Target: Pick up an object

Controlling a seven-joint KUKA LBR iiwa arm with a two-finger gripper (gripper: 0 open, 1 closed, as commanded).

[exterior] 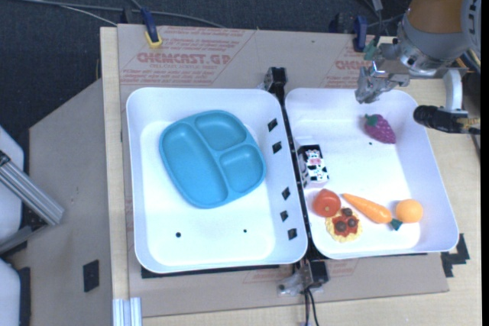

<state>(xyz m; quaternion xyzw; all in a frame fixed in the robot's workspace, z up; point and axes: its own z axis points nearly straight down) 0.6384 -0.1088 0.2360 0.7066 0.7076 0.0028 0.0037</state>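
Observation:
My gripper (pixel 370 91) hangs over the far edge of the right bin (pixel 435 187), with nothing seen between its fingers. A purple bunch of grapes (pixel 380 127) lies just below and right of it. Nearer the front lie a red tomato (pixel 327 203), an orange carrot (pixel 367 208), an orange fruit (pixel 409 211) and a small tart with dark berries (pixel 343 226). A black-and-white toy cow (pixel 313 165) stands by the bin's left wall.
The left bin (pixel 145 187) holds a blue divided plate (pixel 213 157). A black divider with clips (pixel 284 164) runs between the bins. Cardboard (pixel 183 53) lies under both bins, held by clamps at the back.

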